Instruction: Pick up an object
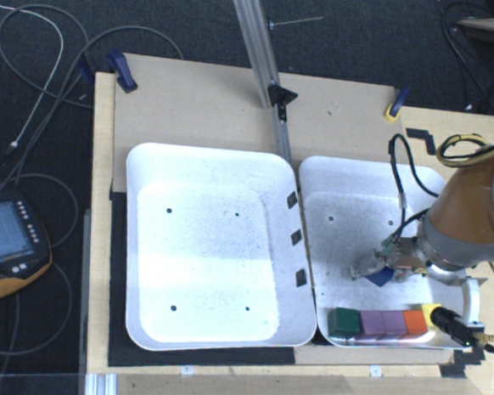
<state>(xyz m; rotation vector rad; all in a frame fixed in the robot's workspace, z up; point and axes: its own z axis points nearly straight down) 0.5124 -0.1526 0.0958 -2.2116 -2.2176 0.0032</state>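
I saw one blue object [380, 279] on the floor of the right bin [349, 200], right at the gripper [376, 269]. I could not tell whether the gripper was wide, narrow or holding it. Along that bin's near wall I counted three in a row: one green block [345, 321], one purple block [379, 322] and one orange block [413, 320]. The left bin [146, 176] made two bins.

One fixed camera above the bench [195, 103] looks down slantwise on both bins [210, 232].
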